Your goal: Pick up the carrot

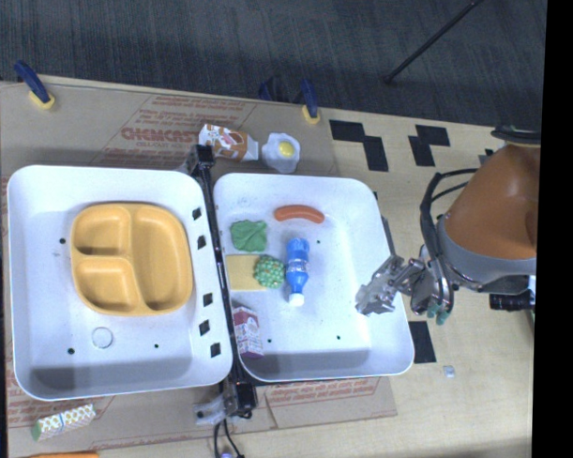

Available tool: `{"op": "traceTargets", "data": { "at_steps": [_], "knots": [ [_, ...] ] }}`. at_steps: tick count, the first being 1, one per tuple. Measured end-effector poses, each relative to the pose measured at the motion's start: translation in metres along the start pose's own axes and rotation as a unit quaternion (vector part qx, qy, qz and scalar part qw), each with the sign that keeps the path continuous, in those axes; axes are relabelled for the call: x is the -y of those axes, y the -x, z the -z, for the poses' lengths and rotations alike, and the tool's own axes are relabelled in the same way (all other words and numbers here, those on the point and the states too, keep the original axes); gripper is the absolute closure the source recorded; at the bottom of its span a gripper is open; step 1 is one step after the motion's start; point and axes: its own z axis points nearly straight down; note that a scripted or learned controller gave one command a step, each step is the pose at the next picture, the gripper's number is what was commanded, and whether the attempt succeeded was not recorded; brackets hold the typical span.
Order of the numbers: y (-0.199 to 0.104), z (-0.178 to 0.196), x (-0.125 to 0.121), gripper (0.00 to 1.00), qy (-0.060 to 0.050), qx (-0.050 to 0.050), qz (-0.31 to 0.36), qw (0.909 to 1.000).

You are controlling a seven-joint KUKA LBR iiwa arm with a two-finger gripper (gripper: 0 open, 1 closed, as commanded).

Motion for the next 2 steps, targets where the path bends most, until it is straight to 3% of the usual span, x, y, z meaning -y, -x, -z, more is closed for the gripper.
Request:
{"op": "traceTargets", "data": {
  "at_steps": [1, 2],
  "knots": [
    [0.001, 0.067, 0.000, 1.00, -0.001, 0.002, 0.149, 0.9889],
    [-0.013, -0.103, -0.026, 1.00, 0.000, -0.001, -0.068, 0.9977]
  ]
}}
